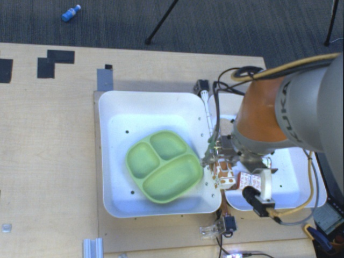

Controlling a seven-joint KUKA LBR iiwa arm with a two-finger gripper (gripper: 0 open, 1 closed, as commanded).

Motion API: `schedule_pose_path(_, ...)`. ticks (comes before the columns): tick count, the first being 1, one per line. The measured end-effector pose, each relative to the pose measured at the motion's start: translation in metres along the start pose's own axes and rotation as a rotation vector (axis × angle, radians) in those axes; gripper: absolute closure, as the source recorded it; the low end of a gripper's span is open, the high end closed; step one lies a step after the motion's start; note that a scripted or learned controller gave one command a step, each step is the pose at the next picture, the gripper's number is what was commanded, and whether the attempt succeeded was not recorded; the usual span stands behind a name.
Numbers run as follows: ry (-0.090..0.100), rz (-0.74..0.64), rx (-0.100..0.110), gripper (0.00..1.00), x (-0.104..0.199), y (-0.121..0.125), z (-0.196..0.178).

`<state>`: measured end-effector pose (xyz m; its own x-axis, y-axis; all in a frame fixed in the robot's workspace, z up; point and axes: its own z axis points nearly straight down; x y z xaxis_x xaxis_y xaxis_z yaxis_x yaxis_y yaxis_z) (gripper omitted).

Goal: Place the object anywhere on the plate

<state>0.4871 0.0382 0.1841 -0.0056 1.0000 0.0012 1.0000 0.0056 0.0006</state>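
The task is judged to be incomplete: no object is seen on the green plate [164, 166], whose three compartments are bare. The plate lies in the left bin [115, 144], toward that bin's near right corner, with its right rim close to the bin's right wall. The object [224, 177], a small packet with brown, red and white print, is seen at the junction of the two bins, over the near part of the wall that divides the left bin from the right bin [293, 190], just beside the plate's right rim but apart from it. The end effector [221, 163] is positioned directly above this packet. Whether the packet is held between the fingers or merely lies beneath them cannot be told, and the degree of opening cannot be told either, since the wrist and cabling hide the fingers. What remains, as a judgement: the packet must be secured, if it is not already, carried a short way toward the left bin's middle, and released over any compartment of the plate. The arm [301, 109] is extended from the bench's right edge, its orange band lying over the far part of the right bin, and the wrist is directed steeply downward over the dividing wall.
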Motion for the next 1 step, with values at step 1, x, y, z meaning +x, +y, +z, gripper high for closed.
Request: schedule_pose_path(1, 0.000, 0.000, 0.000, 1.00, 0.0209, 0.0479, -0.0001)
